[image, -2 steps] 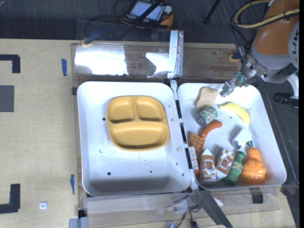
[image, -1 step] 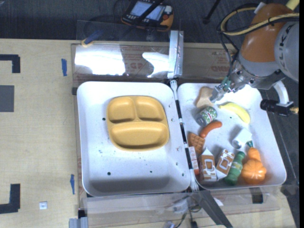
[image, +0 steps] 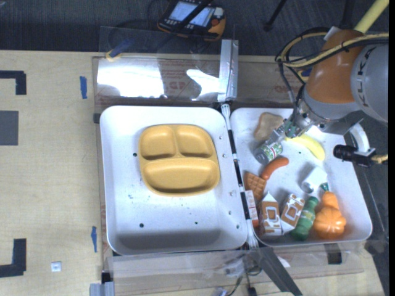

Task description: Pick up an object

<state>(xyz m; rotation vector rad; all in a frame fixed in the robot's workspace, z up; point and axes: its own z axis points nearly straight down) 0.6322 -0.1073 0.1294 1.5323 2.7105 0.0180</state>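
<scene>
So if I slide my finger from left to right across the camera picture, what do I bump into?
Yellow tray → waffle → small carton → green bottle → orange pumpkin.

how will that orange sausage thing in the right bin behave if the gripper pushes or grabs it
The sausage looks smooth and rounded, so it will probably roll or slip sideways. It lies against the waffle piece, which may shift too. It looks like light toy food, likely stiff.
</scene>
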